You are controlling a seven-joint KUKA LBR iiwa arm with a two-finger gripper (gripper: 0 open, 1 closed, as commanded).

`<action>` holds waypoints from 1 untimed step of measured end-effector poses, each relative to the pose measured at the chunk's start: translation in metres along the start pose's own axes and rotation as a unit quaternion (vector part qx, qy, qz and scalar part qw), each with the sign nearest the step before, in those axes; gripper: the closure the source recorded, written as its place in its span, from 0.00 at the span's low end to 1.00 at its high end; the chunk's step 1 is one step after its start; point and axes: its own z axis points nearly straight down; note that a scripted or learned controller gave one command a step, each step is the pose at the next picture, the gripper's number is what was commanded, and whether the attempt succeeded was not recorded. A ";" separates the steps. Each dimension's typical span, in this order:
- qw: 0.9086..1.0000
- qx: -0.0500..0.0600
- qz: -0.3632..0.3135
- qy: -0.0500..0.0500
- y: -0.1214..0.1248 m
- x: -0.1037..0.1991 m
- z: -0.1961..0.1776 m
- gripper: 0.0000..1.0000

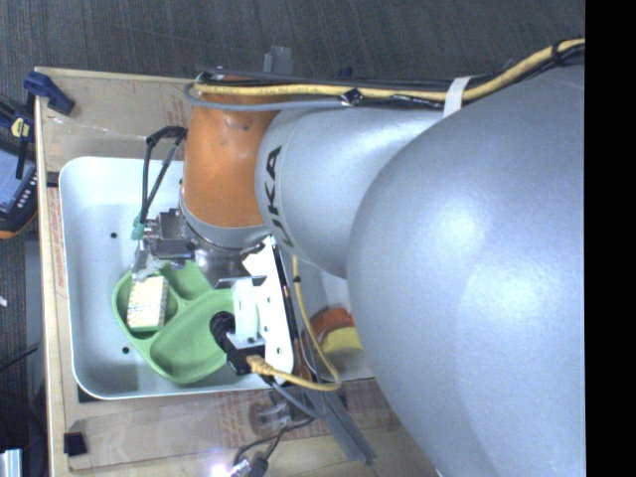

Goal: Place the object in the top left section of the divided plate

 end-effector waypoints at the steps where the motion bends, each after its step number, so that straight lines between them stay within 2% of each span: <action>1: 0.995 0.002 0.101 0.000 0.030 -0.014 0.060 0.00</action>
